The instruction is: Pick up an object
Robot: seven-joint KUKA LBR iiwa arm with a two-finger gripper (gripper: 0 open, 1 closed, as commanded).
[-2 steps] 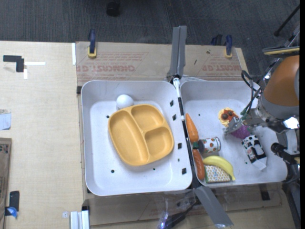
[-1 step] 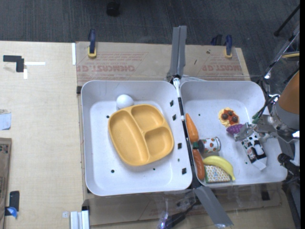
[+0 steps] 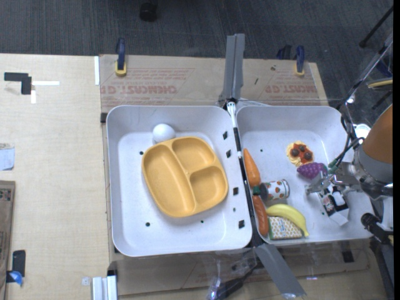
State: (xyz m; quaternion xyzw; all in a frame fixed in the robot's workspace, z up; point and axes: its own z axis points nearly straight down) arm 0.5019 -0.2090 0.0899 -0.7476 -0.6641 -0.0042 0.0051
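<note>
Claw (image 3: 329, 191): low in right bin (image 3: 275, 120), grip state cannot be told | nothing seen lifted | pick judged pending.

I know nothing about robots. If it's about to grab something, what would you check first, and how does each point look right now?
1. Objects within reach in the right bin: ok; banana, carrot and purple grapes lie there.
2. Pincer over that bin: ok, near its right side.
3. Pincer already holding something: cannot tell.
4. Target free of neighbours: not ok for the banana; it touches a small box.
5. Left bin: ok, yellow divided plate and white ball lie apart from the arm.
</note>
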